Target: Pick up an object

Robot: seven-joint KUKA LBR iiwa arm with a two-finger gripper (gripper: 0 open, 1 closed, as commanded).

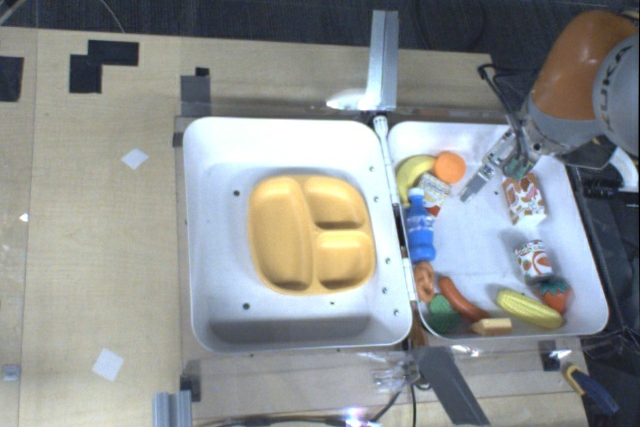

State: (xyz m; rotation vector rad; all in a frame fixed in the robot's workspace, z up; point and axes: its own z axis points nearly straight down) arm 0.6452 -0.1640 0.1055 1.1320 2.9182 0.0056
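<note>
Arm [585, 80] sits highest, closest to the lens, reaching in from the right over the right bin's [590, 245] far corner. Gripper [478, 183] points down-left over bare bin floor near the far wall; cannot tell whether it is open or closed, and nothing is seen held in it. Just left of it: orange ball [451, 166], with a small packet [432, 189] beside that and a banana [413, 171] against the bin's left wall. Just right of the gripper, a red-white carton [524, 199] lies flat. Blue bottle [420, 231] lies along the left wall, nearer than the banana. Further toward the near edge: a cup [533, 259], a red fruit [554, 295] beside it, corn [528, 308] along the near wall, a sausage [460, 295], a green piece [441, 320] in the near-left corner, a wood block [491, 325]. All pickable items are in this bin, apart from the gripper. Left bin [210, 215] touches the right one and holds a yellow tray [308, 233] in the middle. Both bins rest on the bench [90, 215].
</note>
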